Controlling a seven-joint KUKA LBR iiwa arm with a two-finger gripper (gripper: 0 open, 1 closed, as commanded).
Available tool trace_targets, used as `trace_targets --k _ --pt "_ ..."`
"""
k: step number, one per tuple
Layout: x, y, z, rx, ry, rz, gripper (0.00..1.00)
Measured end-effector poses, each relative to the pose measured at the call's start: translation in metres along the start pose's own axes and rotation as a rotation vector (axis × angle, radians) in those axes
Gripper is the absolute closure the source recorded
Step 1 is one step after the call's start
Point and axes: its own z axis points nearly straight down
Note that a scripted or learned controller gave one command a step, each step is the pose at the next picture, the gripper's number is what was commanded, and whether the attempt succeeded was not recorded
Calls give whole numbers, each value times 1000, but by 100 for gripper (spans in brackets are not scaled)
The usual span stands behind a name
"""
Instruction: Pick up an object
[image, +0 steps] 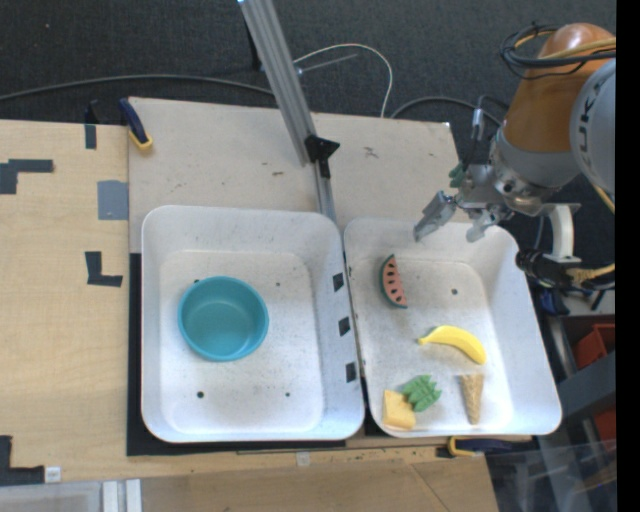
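**Inspector:** Camera view, finding one: the grey two-finger gripper (452, 222) hangs over the far rim of the right-hand shallow white plastic bin (520, 300), fingers spread wide with nothing between them. No object is lifted.

**Clerk:** So the pick is not yet made. Where do the candidates lie?

**Inspector:** All in that right bin. The red-and-green toy watermelon slice (393, 281) rests near the bin's left wall and is the nearest piece to the gripper, though apart from it. The yellow toy banana (455, 342) lies mid-bin. Along the near edge sit a yellow wedge-shaped toy block (398, 410), a green leafy toy vegetable (423, 392) touching it, and a tan toy ice-cream cone (471, 396) just beside.

**Clerk:** And the other bin?

**Inspector:** The left-hand shallow white plastic bin (160, 300) bears one teal round plastic bowl (223, 318), upright, well apart from the arm.

**Clerk:** Assessment of progress?

**Inspector:** Early stage, in the inspector's judgement. Choice of target, descent, closure and lift all remain. The watermelon slice appears the likeliest target by position; it looks thin in profile, so a slipped closure is a fair risk.
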Motion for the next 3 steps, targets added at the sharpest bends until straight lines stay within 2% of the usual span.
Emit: trace_targets --k 1,3 --pt "0 0 0 0 0 0 0" --pt "-9 12 101 5 -1 1 0"
